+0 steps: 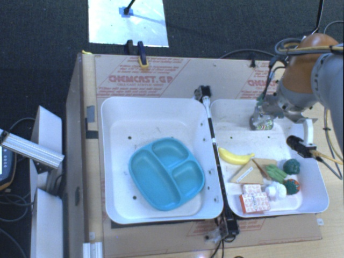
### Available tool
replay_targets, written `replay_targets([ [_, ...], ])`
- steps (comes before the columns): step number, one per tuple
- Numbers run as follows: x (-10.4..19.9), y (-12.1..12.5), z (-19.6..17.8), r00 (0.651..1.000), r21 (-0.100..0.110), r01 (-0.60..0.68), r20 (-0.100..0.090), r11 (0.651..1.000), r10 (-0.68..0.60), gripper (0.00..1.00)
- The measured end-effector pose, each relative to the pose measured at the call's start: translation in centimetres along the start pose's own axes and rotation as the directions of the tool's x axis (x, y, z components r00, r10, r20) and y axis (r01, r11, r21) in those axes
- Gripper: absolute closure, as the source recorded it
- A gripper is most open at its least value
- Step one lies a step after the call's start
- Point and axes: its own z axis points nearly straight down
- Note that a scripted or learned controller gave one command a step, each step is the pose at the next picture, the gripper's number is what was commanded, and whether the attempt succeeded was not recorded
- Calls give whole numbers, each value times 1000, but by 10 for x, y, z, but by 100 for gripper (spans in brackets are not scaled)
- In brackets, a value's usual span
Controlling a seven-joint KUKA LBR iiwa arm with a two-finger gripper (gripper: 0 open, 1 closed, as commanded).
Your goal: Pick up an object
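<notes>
My gripper hangs low over the far part of the right bin, close to its back wall, with the grey and orange arm reaching in from the right. The toys lie in the near half of that bin, well apart from the gripper. They are a yellow banana, a tan wedge like a sandwich, a green piece, a dark green ball, a red fruit with a green top, a white lump and a red and white block.
The left bin holds a blue divided plate. A black rod runs along the ridge between the bins. A black fitting sits at the right bin's right rim. Cables trail off the bench at the right.
</notes>
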Motion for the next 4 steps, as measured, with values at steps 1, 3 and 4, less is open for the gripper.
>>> replay_targets([
  [1,0,-1,1,1000,4,0,-1,1000,0,0],
  [3,-55,19,31,1000,26,3,-12,1000,-2,0],
  [4,-55,22,17,1000,19,6,-10,1000,-6,100],
])
